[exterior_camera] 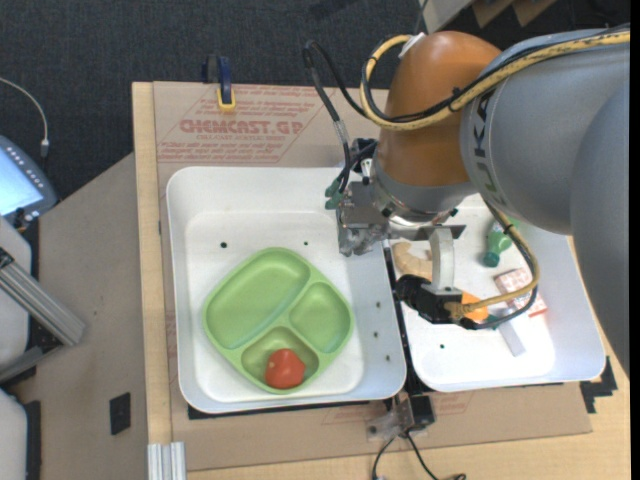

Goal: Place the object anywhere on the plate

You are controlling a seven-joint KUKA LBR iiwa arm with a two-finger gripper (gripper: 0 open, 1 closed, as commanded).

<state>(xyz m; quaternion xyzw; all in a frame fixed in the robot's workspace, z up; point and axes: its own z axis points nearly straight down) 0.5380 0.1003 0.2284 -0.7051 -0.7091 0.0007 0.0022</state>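
Resting on the green divided plate (255, 293), the red object (285, 368) occupies the small compartment nearest the camera; it is round, and clear of the gripper. The plate has three compartments and lies flat in the left bin (185, 268), towards that bin's near side, with bare white floor showing behind it.

The gripper (358, 230) hangs over the far right part of the left bin, close to the rim shared by the two bins and well apart from the red object. Nothing is seen held in it. Whether it is spread or pressed together cannot be told from this view, as the wrist and the grey arm with its orange band (430, 98) cover much of it from above.

The right bin (480, 363) holds several loose items: a small green object (492, 248) at the far side, a beige item (410, 260) just beside the shared rim, a pale packet (512, 280) and a small white piece (513, 343).

Both bins sit on a brown printed sheet (250, 123) covering the worktop, with a blue and yellow clamp (225, 83) at its far edge.
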